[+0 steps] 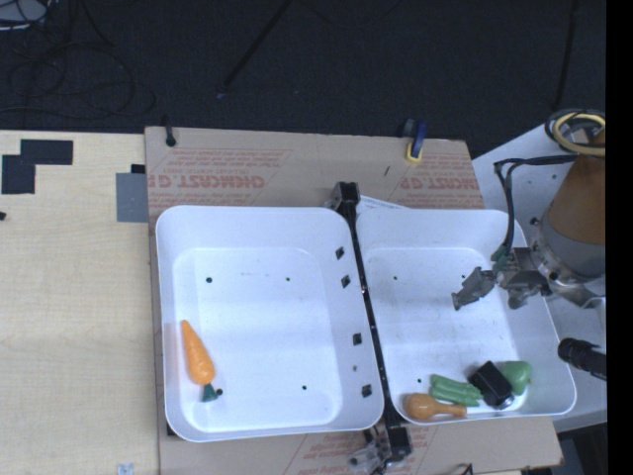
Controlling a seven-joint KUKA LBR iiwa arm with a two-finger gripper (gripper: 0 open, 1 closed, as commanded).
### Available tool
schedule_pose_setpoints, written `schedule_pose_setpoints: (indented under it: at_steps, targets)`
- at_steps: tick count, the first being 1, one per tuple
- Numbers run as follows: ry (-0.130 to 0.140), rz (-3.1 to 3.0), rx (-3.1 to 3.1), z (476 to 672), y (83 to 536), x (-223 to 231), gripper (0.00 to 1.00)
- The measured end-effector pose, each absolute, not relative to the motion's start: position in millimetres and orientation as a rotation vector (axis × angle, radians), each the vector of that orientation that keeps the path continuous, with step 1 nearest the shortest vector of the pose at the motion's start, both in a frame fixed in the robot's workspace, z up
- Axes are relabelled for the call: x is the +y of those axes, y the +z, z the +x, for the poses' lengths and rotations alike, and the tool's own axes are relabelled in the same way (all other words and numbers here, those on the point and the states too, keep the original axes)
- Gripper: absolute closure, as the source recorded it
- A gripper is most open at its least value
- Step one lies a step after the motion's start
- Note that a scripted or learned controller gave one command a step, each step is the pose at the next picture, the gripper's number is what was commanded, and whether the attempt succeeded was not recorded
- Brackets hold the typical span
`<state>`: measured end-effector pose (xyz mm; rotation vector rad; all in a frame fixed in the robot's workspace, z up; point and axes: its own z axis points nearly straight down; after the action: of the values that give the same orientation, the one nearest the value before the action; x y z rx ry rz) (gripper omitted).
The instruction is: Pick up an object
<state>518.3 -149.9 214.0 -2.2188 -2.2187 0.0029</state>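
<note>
Reaching in from the right, the arm (579, 216) hangs its pincer (478, 288) above the right bin (435, 236), over bare white floor near that bin's middle; whether it is released or clenched I cannot tell, and nothing shows between its tips. 2 white bins sit side by side on the bench (69, 295), on a cardboard sheet (297, 171). The left bin (247, 228) has 1 thing: a carrot (197, 354) near its front left corner, leafy end toward the front. The right bin has 4 things crowded along its front edge: an orange pear-shaped piece (431, 407), a green pod (455, 391), a black block (492, 384) and a green piece (516, 373) just beside the block, all well apart from the pincer.
</note>
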Motion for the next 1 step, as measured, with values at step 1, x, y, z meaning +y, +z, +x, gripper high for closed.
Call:
schedule_pose_setpoints:
  at_steps: [1]
  targets:
    - [-0.001,-2.217,-2.227,583.1,81.4,-101.7,0.0]
